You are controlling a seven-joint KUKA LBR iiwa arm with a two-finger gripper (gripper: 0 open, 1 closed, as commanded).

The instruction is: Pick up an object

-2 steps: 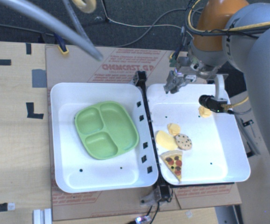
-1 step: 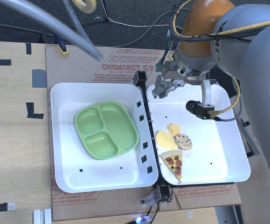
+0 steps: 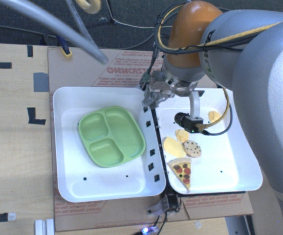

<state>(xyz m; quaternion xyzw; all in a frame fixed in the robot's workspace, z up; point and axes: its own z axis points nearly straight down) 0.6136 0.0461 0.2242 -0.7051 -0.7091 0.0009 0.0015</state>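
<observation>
Pizza slice (image 3: 181, 171), a toy one with red dots on it, lies near the front of the white bin on the view's right (image 3: 239, 173), close to the wall shared with the other bin. Just behind it sit a round cookie (image 3: 192, 148) with dark chips and a pale yellow wedge (image 3: 172, 146), side by side and touching or nearly so. A small yellow piece (image 3: 182, 135) lies just behind those two, and another yellow bit (image 3: 213, 115) rests farther back, apart from the rest.

The hand (image 3: 149, 99) hangs over the far part of the divide between the two bins, away from the food pieces. Whether it is open or closed cannot be told from this angle, and nothing can be seen in its hold.

In the left bin (image 3: 63, 131) a green plate (image 3: 112, 136) with three compartments lies flat near the middle.

Both bins rest on a sheet of cardboard (image 3: 117, 70) with red print, laid on a wooden surface (image 3: 14, 146) that carries black tape marks.
</observation>
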